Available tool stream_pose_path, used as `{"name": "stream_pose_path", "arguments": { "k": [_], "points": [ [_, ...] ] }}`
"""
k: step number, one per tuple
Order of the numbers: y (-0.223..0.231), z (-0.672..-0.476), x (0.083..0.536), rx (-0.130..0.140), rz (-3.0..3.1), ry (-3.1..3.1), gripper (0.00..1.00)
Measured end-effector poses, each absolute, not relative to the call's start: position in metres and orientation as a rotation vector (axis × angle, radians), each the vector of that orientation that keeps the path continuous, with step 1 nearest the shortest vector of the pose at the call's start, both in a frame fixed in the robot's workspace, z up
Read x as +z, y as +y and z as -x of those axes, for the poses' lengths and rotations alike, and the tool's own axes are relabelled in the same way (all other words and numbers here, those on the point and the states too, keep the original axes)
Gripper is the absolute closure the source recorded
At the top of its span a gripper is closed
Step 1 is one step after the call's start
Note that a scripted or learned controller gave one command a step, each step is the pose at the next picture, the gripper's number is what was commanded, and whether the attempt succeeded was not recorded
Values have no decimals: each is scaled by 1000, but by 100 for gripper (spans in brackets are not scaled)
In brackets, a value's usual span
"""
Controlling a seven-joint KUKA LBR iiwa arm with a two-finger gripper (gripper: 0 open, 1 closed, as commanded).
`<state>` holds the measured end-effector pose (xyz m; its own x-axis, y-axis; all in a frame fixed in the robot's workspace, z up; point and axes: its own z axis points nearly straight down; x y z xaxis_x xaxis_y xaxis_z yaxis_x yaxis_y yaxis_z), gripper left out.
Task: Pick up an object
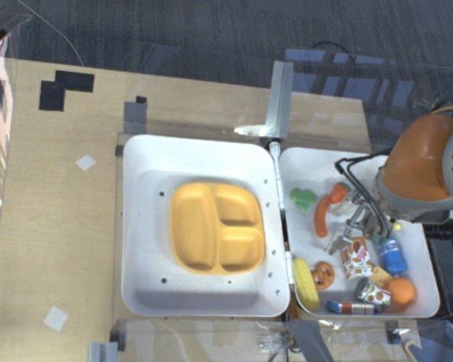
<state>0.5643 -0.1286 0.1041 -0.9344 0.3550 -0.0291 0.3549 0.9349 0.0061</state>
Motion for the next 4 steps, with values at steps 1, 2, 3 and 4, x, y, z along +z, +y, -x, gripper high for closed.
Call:
{"name": "stream_pose_path", "arguments": {
  "k": [1,2,3,4],
  "points": [
    [-110,-529,282,-6,173,3120,0],
    [-126,-541,134,4,-126,3144,0],
    [-149,-624,91,2,-248,3126,0],
    [-116,-664,110,4,-672,3061,0]
  ]
}}
